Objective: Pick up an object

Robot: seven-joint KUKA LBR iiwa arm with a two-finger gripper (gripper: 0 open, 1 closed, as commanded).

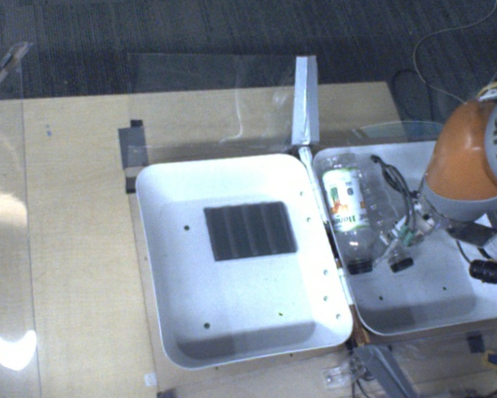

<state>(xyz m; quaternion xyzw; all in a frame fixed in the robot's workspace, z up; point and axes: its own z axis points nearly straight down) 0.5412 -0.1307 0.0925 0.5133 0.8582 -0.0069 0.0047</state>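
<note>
Two shallow white bins sit side by side on the wooden desk [81, 282]. The left bin [183, 333] carries a dark ribbed rectangle [250, 231] near its centre, and the white floor around that patch runs open out to all four rims. The right bin [436, 302] holds a clear plastic bottle [350, 214] with a white, green and orange label, lying along the bin's left wall with its dark cap toward the near edge. The bottle lies close against the rim shared by the two bins, with little room on that side.

The arm comes in from the right, its orange band [461, 158] above the far right part of the right bin. The tool [403, 239] hangs low just to the right of the bottle's lower half, among dark cables, and seems very near the bottle or touching it, though the view is too cluttered there to be sure. Whether the tool is spread or pressed together cannot be told. The near half of the right bin's floor lies open in front of the tool.
</note>
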